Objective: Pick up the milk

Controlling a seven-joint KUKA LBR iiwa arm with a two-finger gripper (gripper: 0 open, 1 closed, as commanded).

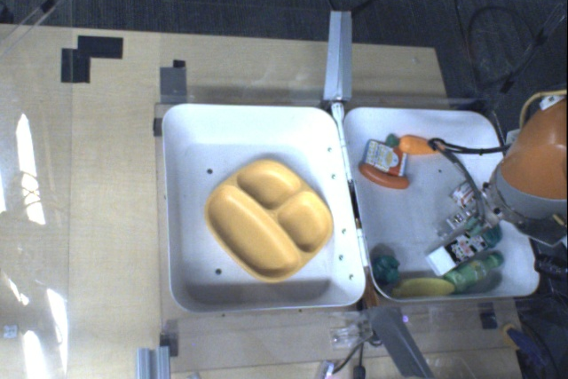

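Observation:
The milk (382, 155) is a small white carton with a green and yellow label. It lies at the far left of the right bin (426, 217), beside a reddish sausage (386, 178). My gripper (461, 237) hangs low over the bin's near right part, well to the right of the carton and nearer the front. It is among the items there, close above a small white block (441, 260). The grey arm with its orange band (541, 160) comes in from the right edge.
An orange carrot (415, 144) lies just right of the milk. A banana (424, 286), a green item (475, 272) and a dark green piece (384, 264) sit along the right bin's front wall. A large yellow bread-like lump (269, 216) lies in the left bin (191, 191).

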